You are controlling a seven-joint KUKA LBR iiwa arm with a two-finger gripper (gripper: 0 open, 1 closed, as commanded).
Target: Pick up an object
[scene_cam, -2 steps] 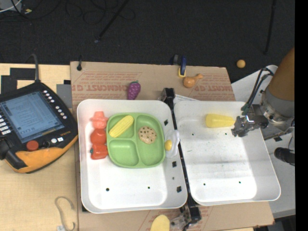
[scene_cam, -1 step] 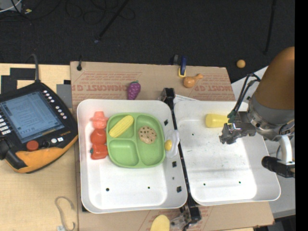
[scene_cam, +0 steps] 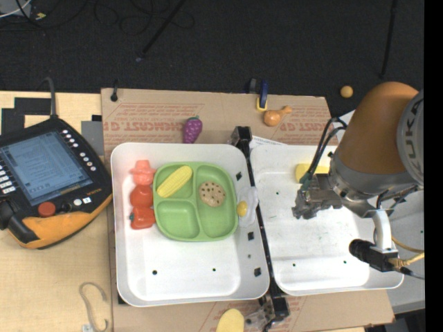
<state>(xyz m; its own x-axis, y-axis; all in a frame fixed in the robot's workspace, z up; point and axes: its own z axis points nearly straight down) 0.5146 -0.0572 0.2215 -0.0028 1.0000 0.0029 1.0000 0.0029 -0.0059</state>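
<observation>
My gripper (scene_cam: 309,205) hangs low over the right bin (scene_cam: 291,254), near its upper right part. A yellow object (scene_cam: 303,171) lies just behind it, partly hidden by the arm. In the left bin (scene_cam: 180,275) sits a green divided plate (scene_cam: 196,202) with a yellow corn cob (scene_cam: 173,180) and a round cookie (scene_cam: 212,194). A red-orange figure (scene_cam: 142,196) lies left of the plate. A small yellow piece (scene_cam: 242,209) rests at the plate's right rim.
A purple grape bunch (scene_cam: 192,128) and an orange pear-shaped toy (scene_cam: 275,115) lie on the cardboard behind the bins. A teach pendant (scene_cam: 48,178) sits at the left. Another yellow object (scene_cam: 230,319) lies in front of the bins.
</observation>
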